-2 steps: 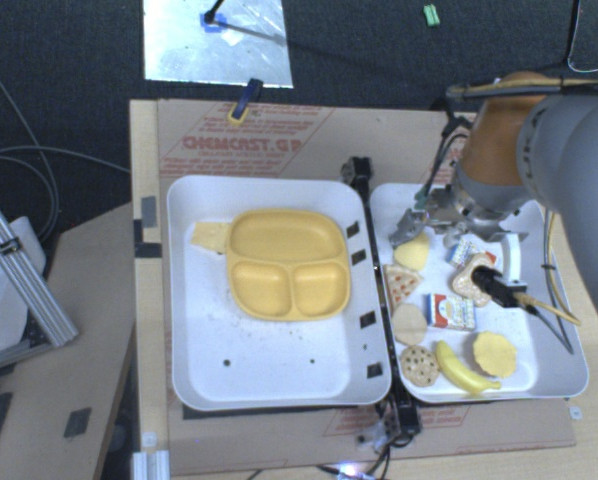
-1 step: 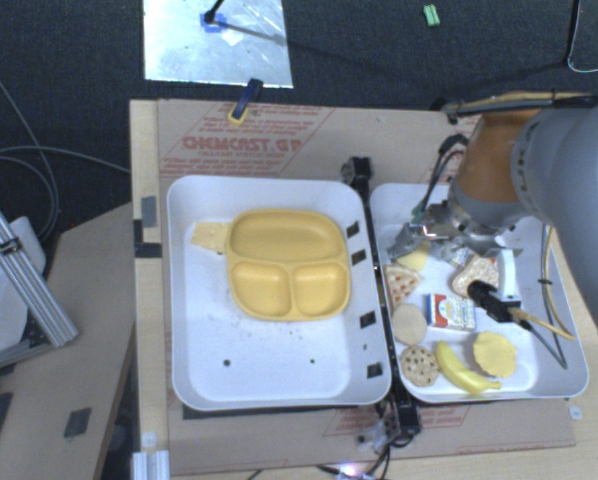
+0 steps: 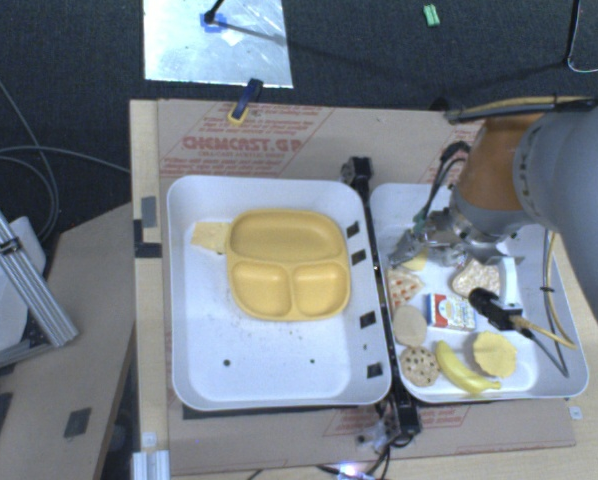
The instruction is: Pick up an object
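1. You have two white bins side by side. The left bin [image 3: 279,368] holds one yellow tray [image 3: 284,263] with three compartments, all bare, set toward the far side.
2. One pale cheese slice [image 3: 209,236] pokes out from under the tray's far left corner.
3. The right bin [image 3: 539,373] holds the toy food you could pick, nine pieces in all.
4. Along its left wall, from far to near, you see one small yellow piece [image 3: 415,262], one pizza slice [image 3: 403,288], one plain cookie [image 3: 410,325] and one chip cookie [image 3: 419,366].
5. Right of those lie one cracker [image 3: 476,276], one carton [image 3: 449,312] just near of it, one banana [image 3: 464,370] at the near side, and one yellow disc [image 3: 494,353] touching the banana.
6. The arm [image 3: 549,168] reaches in from the right, and the gripper [image 3: 419,243] sits low over the right bin's far left part, just beside the small yellow piece.
7. You cannot tell whether the gripper is released or clenched, and nothing shows in its grasp.
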### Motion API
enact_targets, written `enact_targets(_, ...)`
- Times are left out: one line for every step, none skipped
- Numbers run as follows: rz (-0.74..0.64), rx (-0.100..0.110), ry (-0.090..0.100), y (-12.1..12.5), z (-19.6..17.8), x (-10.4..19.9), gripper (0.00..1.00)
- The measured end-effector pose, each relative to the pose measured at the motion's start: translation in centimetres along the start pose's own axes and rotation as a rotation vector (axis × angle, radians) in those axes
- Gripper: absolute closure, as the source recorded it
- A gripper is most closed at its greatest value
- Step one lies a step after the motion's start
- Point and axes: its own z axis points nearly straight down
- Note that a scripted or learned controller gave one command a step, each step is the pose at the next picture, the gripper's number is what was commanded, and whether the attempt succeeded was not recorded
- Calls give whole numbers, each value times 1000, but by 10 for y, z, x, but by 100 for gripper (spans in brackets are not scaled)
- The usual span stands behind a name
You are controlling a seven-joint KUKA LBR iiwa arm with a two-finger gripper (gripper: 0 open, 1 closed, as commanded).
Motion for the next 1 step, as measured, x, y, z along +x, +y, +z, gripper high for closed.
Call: enact_targets(-3, -4, 0, 16, -1, -8, 0)
